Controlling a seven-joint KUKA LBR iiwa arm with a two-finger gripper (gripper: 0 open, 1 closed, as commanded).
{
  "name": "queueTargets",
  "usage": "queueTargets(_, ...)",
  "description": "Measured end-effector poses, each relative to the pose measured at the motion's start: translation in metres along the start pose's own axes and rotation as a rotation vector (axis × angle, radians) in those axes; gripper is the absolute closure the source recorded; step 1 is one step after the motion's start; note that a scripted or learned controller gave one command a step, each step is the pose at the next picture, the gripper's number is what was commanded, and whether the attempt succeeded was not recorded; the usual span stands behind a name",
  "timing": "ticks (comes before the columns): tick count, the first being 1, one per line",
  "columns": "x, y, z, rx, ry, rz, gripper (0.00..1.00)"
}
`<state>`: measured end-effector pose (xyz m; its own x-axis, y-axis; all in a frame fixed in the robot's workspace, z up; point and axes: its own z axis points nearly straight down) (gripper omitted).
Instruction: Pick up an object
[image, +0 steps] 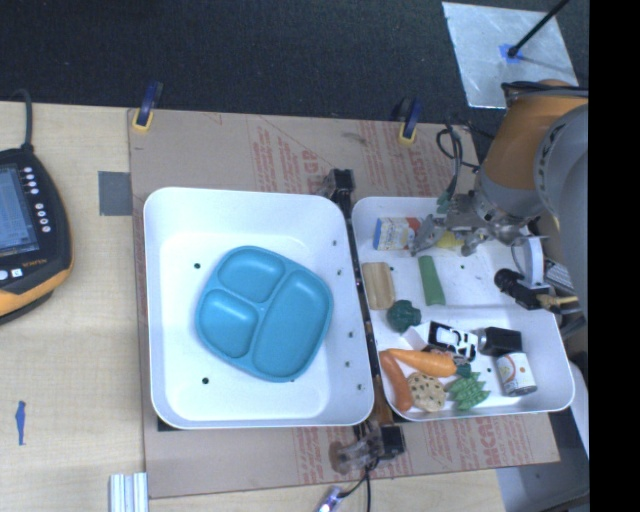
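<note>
Two white bins: left bin (160, 300) has a blue divided plate (264, 313). Pincer (452, 232) sits low over right bin (560, 390) near a green stick (431, 280); can't tell its state.

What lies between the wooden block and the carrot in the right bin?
In the camera view, a dark green lump lies between the wooden block and the carrot.

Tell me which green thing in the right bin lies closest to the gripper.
The long green stick. It lies just below the gripper, near the bin's top. The dark green lump and the leafy green piece lie lower down.
</note>
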<state>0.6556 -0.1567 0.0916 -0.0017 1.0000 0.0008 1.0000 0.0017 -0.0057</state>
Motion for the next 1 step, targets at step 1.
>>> queueTargets(1,0.0033,0.0000,0.0000,0.001,0.000,-0.001,0.00)
